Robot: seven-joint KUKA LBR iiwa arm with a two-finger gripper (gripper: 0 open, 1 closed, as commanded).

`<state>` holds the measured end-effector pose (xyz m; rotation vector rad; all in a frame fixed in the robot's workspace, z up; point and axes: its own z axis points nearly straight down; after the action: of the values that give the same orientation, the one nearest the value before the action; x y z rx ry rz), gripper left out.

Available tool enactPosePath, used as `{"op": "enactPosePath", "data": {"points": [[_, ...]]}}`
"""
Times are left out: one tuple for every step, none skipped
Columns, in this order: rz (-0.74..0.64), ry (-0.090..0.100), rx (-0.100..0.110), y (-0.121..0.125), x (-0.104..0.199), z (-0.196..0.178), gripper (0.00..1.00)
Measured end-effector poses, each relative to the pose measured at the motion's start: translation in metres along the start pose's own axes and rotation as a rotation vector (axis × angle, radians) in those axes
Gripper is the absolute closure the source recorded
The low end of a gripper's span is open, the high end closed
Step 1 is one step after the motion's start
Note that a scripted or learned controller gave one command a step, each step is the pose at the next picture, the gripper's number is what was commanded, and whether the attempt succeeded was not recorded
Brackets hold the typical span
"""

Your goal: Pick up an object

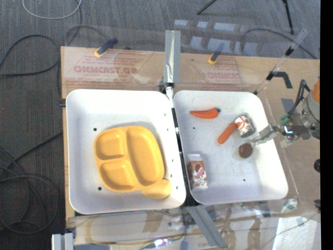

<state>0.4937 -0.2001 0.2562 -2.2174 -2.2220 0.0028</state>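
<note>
Risk first: I'm coming in at the right bin (270, 189) from its right wall, and the small things sit crowded, so I judge a nudge could roll the can (243, 125) away. Gripper (258, 137) hangs low, just beside that can and the brown round piece (245, 150); how wide it's set, I cannot tell. Nothing visibly held. Orange sausage-shaped piece (226, 133) lies just left.

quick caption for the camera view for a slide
Gripper reaches into the right bin near a can, carrots and a carton; yellow tray in the left bin.
</note>
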Motion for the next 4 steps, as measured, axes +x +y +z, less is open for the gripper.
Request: {"op": "enactPosePath", "data": {"points": [[-0.150, -0.001, -0.001, 0.072, 0.007, 0.077, 0.00], [-0.252, -0.007, -0.014, 0.110, 0.069, 0.166, 0.00], [-0.191, -0.005, -0.009, 0.177, 0.066, 0.168, 0.00], [-0.192, -0.009, -0.006, 0.177, 0.066, 0.160, 1.00]]}}
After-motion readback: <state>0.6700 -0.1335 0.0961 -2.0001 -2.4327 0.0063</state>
